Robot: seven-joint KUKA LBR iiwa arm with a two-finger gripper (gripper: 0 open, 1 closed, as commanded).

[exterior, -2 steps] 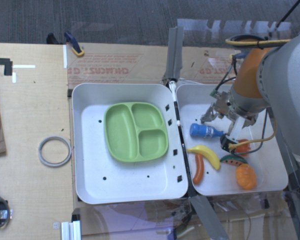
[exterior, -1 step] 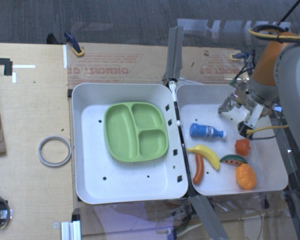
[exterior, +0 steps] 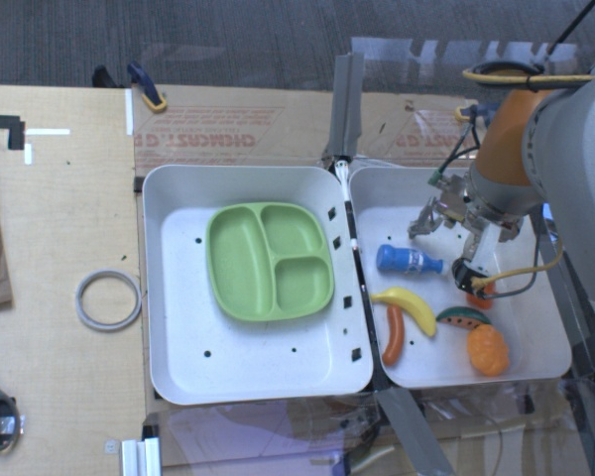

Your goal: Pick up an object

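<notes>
Orange fruit [exterior: 488, 350] sits at the near edge of the right bin [exterior: 545, 365], closest to the camera, with a watermelon slice [exterior: 463, 316] just behind it. Left of those: banana [exterior: 409, 305] lying across the top of a red sausage-like piece [exterior: 394, 337], touching it. Blue bottle [exterior: 407, 260] lies on its side mid-bin, cap end pointing right, apart from the banana.

Gripper [exterior: 454, 228] hangs over the back half of the right bin, just up and right of the blue bottle, nothing between its fingers. Spread or pressed together: cannot tell, wrist and cables block the tips.

Left bin [exterior: 169, 296] holds a green divided plate [exterior: 271, 260]. Grey ring [exterior: 109, 298] lies on the bench [exterior: 59, 226] outside the bins.

Likely target is the blue bottle, being nearest the gripper. Handling guess: light, rigid plastic, smooth and round, so it can roll or squirt out of a pinch. Best hold is across the body at mid-length, fingers square to its long axis, not on the narrower cap end. Toy fruit looks light too; the banana's curve and its overlap with the red piece make it the fussier grab.
</notes>
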